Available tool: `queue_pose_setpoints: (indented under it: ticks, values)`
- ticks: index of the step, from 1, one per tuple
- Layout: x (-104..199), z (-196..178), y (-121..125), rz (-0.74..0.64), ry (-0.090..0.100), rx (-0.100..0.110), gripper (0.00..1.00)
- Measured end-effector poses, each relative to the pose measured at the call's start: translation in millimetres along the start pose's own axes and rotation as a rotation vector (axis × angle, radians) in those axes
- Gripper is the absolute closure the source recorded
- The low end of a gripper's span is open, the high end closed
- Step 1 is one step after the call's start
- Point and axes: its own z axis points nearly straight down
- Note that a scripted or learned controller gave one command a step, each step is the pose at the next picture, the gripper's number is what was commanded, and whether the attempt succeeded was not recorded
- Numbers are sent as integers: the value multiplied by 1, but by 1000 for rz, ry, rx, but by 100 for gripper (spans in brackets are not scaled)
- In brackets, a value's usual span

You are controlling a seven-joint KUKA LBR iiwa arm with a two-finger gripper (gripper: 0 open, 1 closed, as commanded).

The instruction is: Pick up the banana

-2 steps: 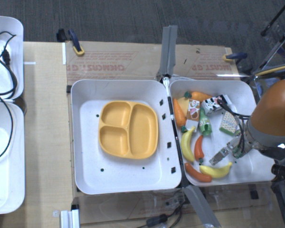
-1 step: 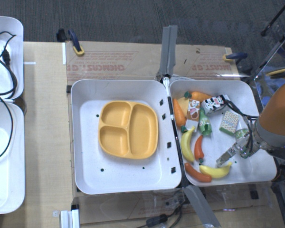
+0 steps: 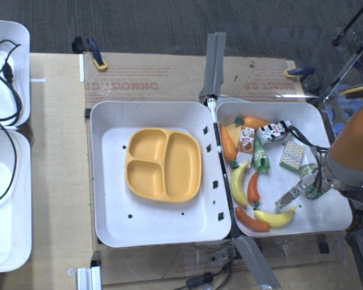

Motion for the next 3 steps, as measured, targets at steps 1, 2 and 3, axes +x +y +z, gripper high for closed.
queue_pose_setpoints:
  ticks: [1,2,3]
  values:
    - [-1,0,-1,-38,-1,2,0]
    - [-5,0,-2,-61,3,0,0]
    - [-8,0,-4,-92,5,0,0]
